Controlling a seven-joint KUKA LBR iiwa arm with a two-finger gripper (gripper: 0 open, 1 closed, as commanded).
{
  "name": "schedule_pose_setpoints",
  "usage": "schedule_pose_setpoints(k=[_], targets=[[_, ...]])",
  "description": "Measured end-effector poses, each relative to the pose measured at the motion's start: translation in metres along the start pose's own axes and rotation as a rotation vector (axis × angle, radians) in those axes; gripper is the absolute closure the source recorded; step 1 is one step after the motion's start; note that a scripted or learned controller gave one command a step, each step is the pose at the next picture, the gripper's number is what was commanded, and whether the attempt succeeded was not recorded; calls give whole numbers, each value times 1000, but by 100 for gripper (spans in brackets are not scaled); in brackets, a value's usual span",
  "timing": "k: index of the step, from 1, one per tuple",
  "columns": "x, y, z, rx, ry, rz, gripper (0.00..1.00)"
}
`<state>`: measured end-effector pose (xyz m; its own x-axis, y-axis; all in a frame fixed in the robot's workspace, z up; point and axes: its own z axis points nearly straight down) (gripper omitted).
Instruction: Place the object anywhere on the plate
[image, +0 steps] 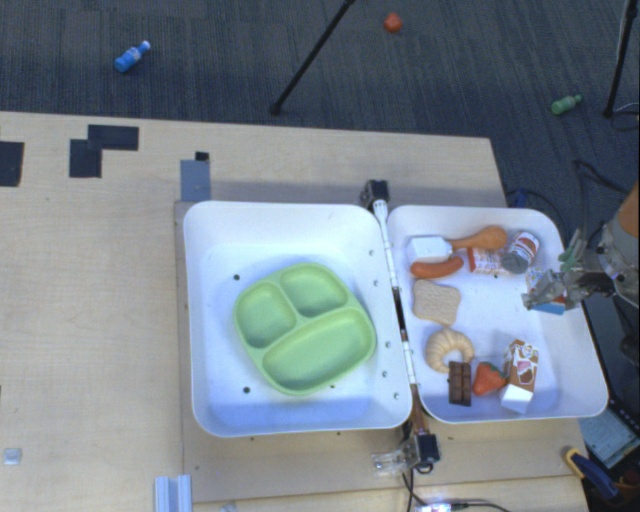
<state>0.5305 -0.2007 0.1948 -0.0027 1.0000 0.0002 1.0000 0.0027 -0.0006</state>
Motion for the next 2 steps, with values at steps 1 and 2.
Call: schedule_pose_setpoints(k=[1,2], targets=[[-1,104,-190,-9,-3,-3,100],[-1,103,-189,-5,-2,-3,0]])
